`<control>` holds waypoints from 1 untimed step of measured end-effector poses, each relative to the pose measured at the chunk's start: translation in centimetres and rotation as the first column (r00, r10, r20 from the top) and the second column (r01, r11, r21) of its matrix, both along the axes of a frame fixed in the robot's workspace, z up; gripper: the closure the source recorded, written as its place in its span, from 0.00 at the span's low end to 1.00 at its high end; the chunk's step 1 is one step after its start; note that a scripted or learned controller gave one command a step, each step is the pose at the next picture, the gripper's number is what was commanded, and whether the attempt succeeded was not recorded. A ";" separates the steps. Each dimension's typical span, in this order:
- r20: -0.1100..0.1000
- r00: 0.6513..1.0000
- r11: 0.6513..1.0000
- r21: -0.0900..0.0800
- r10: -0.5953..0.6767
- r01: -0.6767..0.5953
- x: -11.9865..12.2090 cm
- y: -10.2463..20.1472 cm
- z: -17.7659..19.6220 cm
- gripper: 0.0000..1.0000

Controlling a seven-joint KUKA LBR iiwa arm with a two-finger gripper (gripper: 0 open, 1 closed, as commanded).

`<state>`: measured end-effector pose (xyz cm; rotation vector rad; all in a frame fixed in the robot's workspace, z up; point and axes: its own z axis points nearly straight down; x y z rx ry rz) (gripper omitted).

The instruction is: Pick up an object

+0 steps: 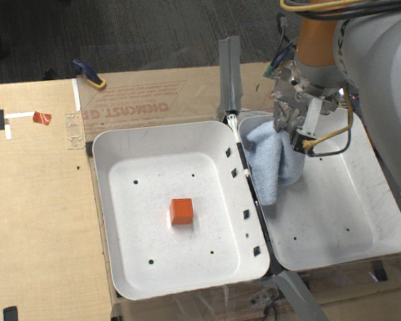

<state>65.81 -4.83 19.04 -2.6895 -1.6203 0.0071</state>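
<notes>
From my seat I see the arm (343,27) reaching in from the upper right of the frame, its orange band sitting just above the wrist. The gripper (288,131) is down over the upper left corner of the right bin (351,236), right against a pale blue cloth (266,162). I cannot tell how the gripper is set, because the cloth and the wrist hardware hide its tip. The cloth is bunched up along the left wall of the right bin, with its upper part rising toward the gripper and its lower part drooping onto the bin floor. In the left bin (127,271) a small red block (182,211) lies by itself near the middle, well apart from the arm. Both bins sit side by side on a brown cardboard sheet (144,101) on the bench
</notes>
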 end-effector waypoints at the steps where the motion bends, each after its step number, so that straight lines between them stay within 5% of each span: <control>1: 0.001 1.000 1.000 0.000 0.000 0.000 0.0 0.0 0.0 0.00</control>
